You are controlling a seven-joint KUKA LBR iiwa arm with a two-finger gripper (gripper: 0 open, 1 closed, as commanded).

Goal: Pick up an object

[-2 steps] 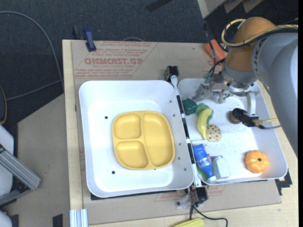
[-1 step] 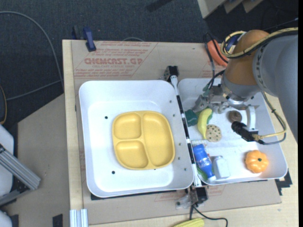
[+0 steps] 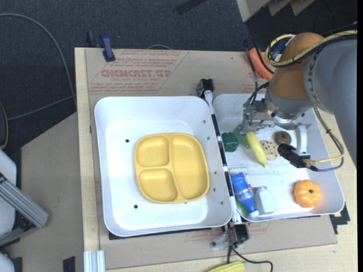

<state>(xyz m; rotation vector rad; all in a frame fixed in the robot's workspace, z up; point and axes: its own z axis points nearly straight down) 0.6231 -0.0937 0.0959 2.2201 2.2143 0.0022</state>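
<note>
Green block [image 3: 229, 141] sits just left of the jaws [image 3: 251, 130]; corn [image 3: 256, 148] lies right under them, long axis running down-right toward the cookie [image 3: 269, 149]. Can't tell how far the jaws are open or if they hold anything.

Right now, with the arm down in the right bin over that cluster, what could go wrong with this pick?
1. The gripper sits where the banana, green block and cookie crowd together, so it may pinch two things or shove one aside.
2. The banana is narrow and slanted; it could slip out.
3. The black cable trails beside the cookie and could drag items when the arm lifts.
</note>
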